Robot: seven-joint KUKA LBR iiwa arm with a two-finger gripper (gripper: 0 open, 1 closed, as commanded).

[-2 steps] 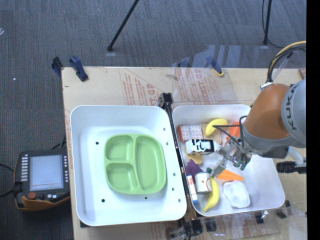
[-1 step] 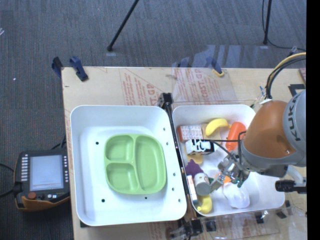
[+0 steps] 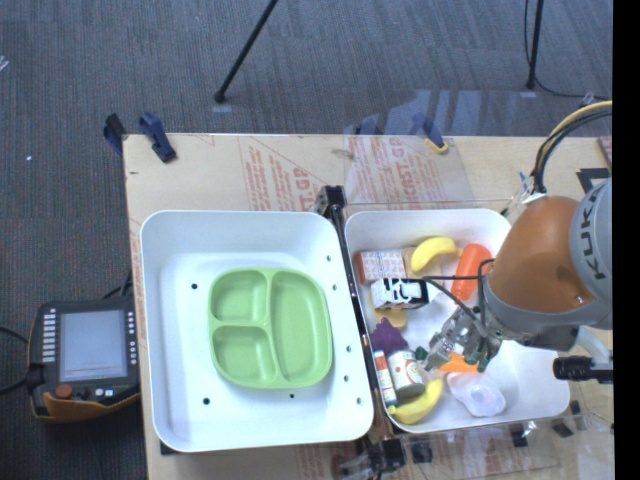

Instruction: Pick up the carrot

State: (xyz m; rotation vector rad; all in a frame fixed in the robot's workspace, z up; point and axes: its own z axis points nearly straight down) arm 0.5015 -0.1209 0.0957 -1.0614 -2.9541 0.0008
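Observation:
The carrot [image 3: 470,266], an orange tapered piece, lies in the right bin [image 3: 530,400] near its far side, just right of a yellow banana [image 3: 434,253]. The arm's orange wrist band partly covers its right end. My gripper [image 3: 461,349] hangs low over the middle of the right bin, nearer the front than the carrot and apart from it. A small orange bit [image 3: 462,365] shows right under the gripper; what it is cannot be made out.
The right bin also holds a small red-and-white box [image 3: 382,265], a black-and-white item [image 3: 400,291], a purple piece [image 3: 388,336], a bottle [image 3: 402,370], a second banana [image 3: 420,401] and a clear cup [image 3: 478,398]. A green divided plate [image 3: 270,326] lies in the left bin [image 3: 170,268].

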